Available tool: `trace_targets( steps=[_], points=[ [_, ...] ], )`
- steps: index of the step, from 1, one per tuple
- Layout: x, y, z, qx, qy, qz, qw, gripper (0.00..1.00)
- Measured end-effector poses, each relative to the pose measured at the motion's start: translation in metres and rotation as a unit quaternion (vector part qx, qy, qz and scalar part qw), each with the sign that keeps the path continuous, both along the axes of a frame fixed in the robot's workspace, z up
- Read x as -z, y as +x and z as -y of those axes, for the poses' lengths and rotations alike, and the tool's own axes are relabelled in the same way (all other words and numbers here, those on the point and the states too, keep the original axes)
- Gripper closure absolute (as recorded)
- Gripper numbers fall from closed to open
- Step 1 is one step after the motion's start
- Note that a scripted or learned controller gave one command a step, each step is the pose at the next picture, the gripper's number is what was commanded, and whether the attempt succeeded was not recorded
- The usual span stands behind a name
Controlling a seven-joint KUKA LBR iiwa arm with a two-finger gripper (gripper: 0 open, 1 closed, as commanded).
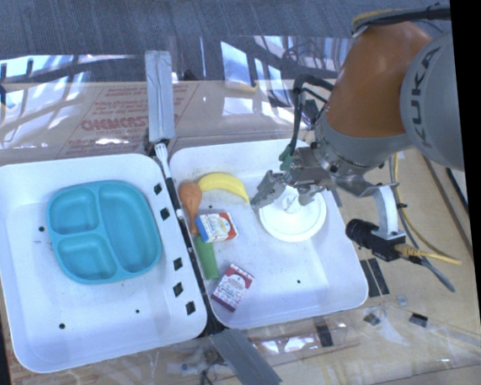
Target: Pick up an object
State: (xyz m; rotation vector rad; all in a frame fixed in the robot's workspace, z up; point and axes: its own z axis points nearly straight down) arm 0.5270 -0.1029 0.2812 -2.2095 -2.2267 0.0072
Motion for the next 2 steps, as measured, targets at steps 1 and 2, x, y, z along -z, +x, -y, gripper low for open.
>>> trace_targets(
  steps=[1, 2],
  points=[
    [0.128, 0.077, 0.0, -0.007, 0.0001, -0.002, 1.0, 0.0],
    [0.177, 0.058, 0.014, -0.099, -0.0007, 0.01, 0.995, 0.0]
  ],
)
